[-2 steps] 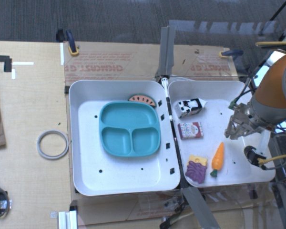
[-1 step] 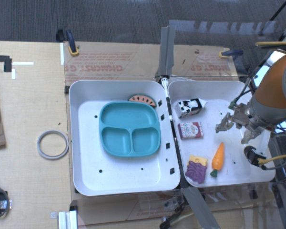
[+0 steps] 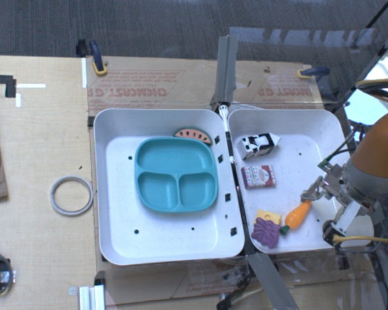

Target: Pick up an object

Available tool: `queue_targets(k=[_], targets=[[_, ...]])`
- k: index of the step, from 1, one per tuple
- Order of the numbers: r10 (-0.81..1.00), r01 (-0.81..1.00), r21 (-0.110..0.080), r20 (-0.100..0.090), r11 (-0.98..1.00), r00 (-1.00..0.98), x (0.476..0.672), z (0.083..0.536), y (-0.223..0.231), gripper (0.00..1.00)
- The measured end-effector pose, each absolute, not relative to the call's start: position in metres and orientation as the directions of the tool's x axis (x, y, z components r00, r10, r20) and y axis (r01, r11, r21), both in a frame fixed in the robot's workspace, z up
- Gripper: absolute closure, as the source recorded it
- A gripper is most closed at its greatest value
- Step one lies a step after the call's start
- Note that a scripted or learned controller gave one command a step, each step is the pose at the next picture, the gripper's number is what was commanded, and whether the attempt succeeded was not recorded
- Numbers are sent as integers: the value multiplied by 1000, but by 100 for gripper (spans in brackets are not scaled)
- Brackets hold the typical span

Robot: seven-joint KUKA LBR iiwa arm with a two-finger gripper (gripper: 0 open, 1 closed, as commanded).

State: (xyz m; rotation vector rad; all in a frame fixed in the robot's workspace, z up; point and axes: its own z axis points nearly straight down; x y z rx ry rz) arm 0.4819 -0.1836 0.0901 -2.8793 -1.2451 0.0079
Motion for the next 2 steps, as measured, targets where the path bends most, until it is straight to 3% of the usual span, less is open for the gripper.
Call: queue_targets(k=[1,2], targets=[[727,727,-8,-3,-686,686,482,98,-184,100],[668,668,-5,-3,-744,744,477,90,-101,100]])
